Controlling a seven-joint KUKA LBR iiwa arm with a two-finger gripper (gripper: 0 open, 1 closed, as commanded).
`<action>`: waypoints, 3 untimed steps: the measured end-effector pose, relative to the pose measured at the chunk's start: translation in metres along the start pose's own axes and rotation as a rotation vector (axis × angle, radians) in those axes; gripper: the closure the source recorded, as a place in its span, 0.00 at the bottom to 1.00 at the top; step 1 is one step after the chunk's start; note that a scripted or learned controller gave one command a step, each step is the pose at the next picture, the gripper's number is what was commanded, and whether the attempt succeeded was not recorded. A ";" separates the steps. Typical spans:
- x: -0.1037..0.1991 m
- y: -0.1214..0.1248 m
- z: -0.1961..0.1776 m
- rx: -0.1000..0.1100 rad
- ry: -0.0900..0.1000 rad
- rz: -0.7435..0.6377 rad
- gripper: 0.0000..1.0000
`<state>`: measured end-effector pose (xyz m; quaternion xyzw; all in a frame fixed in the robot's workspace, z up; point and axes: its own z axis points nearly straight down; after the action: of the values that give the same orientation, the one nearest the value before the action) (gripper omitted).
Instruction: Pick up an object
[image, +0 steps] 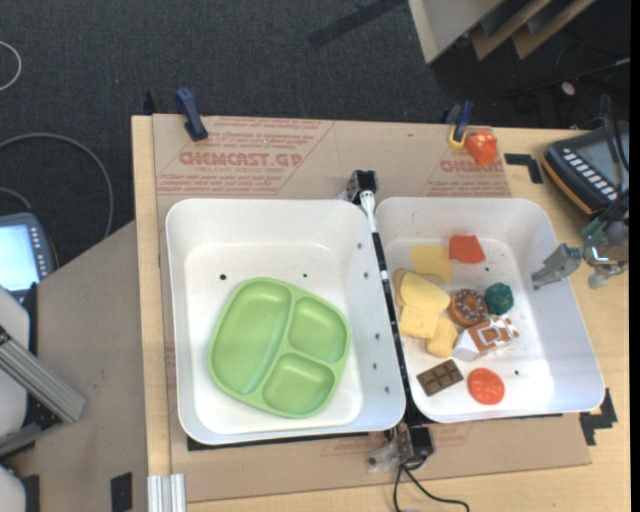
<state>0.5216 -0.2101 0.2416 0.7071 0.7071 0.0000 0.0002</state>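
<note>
One printed board (250, 150) — red "CHEMCAST" lettering, reversed — under both bins (190, 300).

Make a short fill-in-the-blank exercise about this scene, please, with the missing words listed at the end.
1. The green divided plate lies in the ____ bin.
2. The plate has ____ compartments.
3. The brown chocolate bar lies in the right bin, beside a round ____ piece.
4. The gripper is at the ____ edge of the right bin.

Missing words: left; three; red; right
</note>
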 end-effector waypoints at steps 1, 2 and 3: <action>0.047 -0.004 0.146 -0.003 -0.002 -0.001 0.00; 0.122 0.062 0.157 -0.006 0.002 -0.008 0.00; 0.117 0.060 0.146 -0.004 -0.001 -0.001 1.00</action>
<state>0.5814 -0.0926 0.0956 0.7068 0.7074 0.0011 0.0020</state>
